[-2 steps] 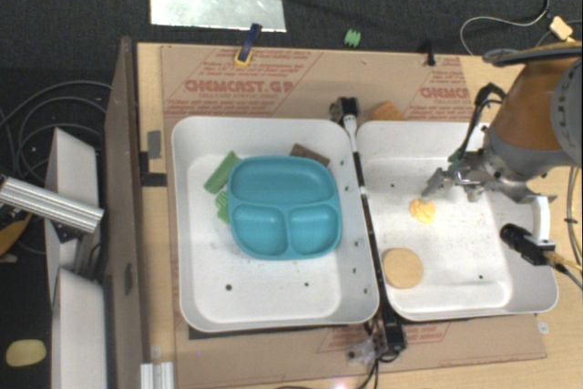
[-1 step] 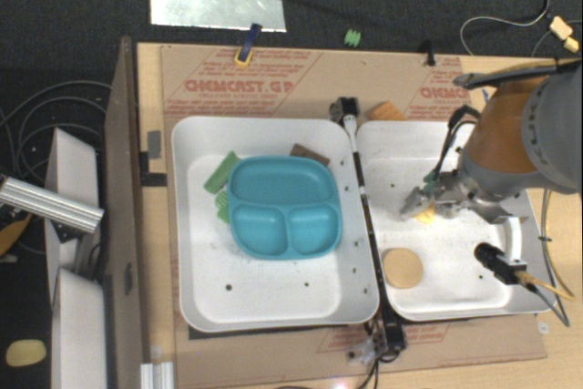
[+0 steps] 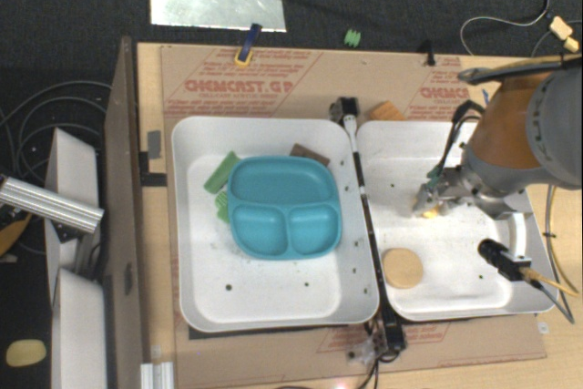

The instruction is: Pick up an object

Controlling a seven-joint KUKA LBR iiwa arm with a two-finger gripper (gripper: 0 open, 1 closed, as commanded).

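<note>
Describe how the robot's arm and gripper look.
The arm is a thick, rounded grey tube with a broad orange band above the wrist. A thin dark cable loops down to the small, dark metallic gripper.

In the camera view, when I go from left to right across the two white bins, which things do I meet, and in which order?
green flat piece → blue divided plate → tan round disc → gripper. The brown piece behind the plate overlaps it, so it is left out.
</note>
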